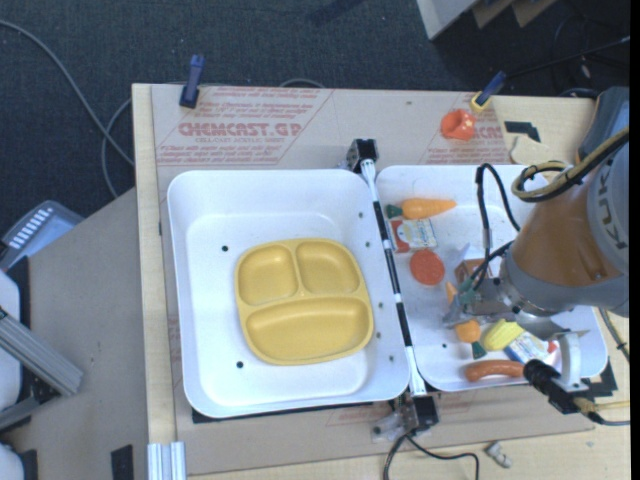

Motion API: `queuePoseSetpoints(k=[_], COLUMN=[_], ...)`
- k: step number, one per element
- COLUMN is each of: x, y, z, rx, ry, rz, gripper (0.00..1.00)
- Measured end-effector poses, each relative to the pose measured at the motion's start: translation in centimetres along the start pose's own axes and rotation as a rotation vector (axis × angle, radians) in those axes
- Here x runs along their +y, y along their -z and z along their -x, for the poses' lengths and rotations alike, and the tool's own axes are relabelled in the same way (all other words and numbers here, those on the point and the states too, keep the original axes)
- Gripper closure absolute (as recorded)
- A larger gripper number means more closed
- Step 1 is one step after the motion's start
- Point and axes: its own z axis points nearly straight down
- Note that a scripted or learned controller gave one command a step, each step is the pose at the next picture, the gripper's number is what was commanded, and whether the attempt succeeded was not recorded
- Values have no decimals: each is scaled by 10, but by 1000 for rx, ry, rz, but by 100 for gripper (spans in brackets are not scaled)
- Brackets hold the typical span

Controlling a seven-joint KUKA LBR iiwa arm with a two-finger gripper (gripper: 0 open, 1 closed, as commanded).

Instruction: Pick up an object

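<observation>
sausage [493, 371] lies left-right

The grey, rounded KUKA iiwa arm [608, 138] is showing a smooth matte shell with part of dark lettering along its side. A broad, glossy orange band [560, 238] is wrapping the wrist section above a grey collar. Thin black cables [487, 208] are looping off it, and a yellow-and-black cable [545, 176] is curling beside them.
</observation>
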Motion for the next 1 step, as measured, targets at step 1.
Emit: queuePoseSetpoints(k=[1], x=[34], y=[91], z=[-66], rx=[1], ry=[1], rz=[0], gripper=[100])
